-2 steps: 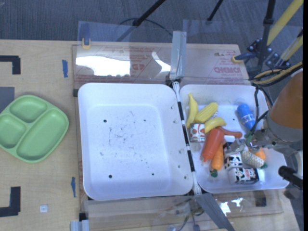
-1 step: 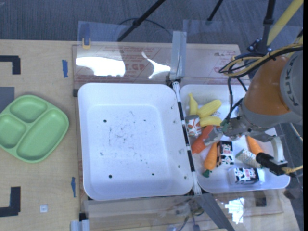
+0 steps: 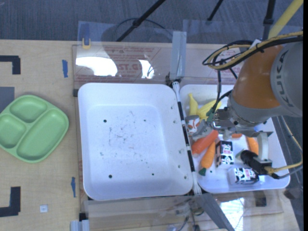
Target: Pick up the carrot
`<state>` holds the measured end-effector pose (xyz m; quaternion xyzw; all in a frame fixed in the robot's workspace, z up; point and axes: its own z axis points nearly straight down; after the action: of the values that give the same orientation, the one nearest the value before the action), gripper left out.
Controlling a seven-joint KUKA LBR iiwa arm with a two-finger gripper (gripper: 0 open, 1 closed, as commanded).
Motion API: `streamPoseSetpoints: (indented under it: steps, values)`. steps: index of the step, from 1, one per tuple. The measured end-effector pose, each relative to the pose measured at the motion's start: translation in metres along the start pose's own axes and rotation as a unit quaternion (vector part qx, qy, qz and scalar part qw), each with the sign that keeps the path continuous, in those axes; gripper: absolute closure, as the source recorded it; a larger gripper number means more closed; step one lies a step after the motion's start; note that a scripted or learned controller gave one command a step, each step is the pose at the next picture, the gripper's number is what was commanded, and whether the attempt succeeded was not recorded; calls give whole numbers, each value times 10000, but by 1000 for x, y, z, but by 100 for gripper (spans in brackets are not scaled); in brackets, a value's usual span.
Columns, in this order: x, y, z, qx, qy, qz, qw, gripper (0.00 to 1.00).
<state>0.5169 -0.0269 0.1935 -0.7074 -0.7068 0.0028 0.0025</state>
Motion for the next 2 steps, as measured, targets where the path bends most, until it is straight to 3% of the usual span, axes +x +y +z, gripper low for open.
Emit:
streamPoseSetpoints:
  steps: [1,2]
  values:
    - [16,20,-103,0,-8,-187,9998,0]
    - [16,6,-142,-8,-11,-232,9997,0]
